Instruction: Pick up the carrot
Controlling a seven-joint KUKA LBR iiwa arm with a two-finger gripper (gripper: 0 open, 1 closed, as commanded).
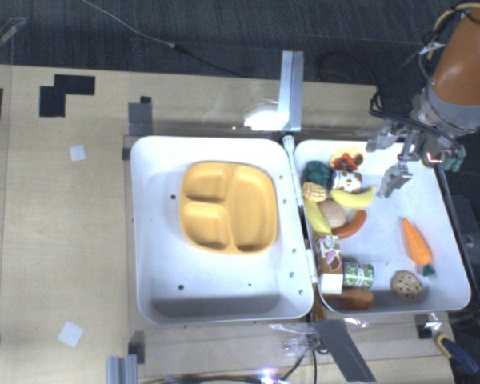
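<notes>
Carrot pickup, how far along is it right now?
Nothing looks done yet: the orange toy carrot with a green stem end lies flat on the floor of the right white bin, apart from the other toys. In hand: the two-finger gripper hangs over the bin's far end, short of the carrot, with nothing between its fingers. Left: reach the carrot, close on it and lift.

A pale wooden counter (56, 238) with black square markings (64, 93) near its far-left corner; dark grey carpeted floor (224, 14) lies beyond.
</notes>
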